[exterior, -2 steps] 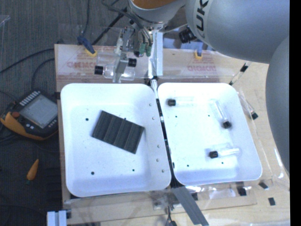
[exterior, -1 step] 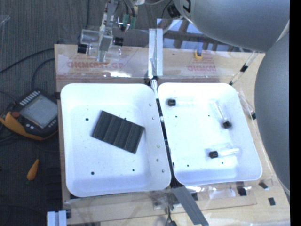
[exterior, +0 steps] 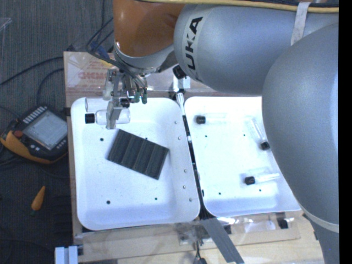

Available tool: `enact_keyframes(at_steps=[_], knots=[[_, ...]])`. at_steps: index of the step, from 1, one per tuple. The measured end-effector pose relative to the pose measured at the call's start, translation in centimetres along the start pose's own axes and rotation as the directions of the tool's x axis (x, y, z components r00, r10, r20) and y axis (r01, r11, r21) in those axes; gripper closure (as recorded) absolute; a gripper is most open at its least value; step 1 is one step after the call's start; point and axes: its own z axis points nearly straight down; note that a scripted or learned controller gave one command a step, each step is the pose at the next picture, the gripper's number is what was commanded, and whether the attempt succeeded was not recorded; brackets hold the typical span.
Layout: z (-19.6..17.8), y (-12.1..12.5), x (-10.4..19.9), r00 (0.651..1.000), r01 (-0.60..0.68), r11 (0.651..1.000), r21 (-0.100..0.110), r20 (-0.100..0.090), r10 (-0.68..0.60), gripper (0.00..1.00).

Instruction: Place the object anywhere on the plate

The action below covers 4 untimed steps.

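Two shallow white bins sit side by side on the bench. The left bin [exterior: 88,213] has a dark grey ribbed plate [exterior: 137,154] lying flat in it, turned at an angle, roughly in the middle. Up in the far left corner of that same bin there's a little clear tube with a black cap [exterior: 96,117], lying on its side, and that's the object here. It's on the bare bin floor, near the plate's upper left corner but apart from it, so not on the plate yet.

The right bin [exterior: 231,202] holds three more of those clear tubes with black caps: one near the far left corner [exterior: 212,118], one over toward the right side [exterior: 257,133], and one nearer the front [exterior: 261,178]. They're well apart from each other.

The gripper [exterior: 114,121] hangs over the far left corner of the left bin, its tip right beside the tube, maybe touching it. Honestly can't tell whether it's clamped or released from this angle, and I can't see the tube between its fingers
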Motion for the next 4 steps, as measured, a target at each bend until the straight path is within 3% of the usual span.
enact_keyframes(at_steps=[1, 2, 3, 4], knots=[[-0.9, 0.2, 0.0, 1.0, 0.001, 1.0, -0.006, 0.0, -0.001, 1.0], [-0.6, 0.2, 3.9, 0.968, 0.252, 0.968, -0.001, 0.001, -0.252, 1.0], [5.4, 0.2, 1.2, 0.983, 0.185, 0.983, -0.003, -0.001, -0.185, 1.0], [-4.4, 0.6, 10.7, 0.995, 0.096, 0.995, -0.001, 0.001, -0.096, 1.0]])
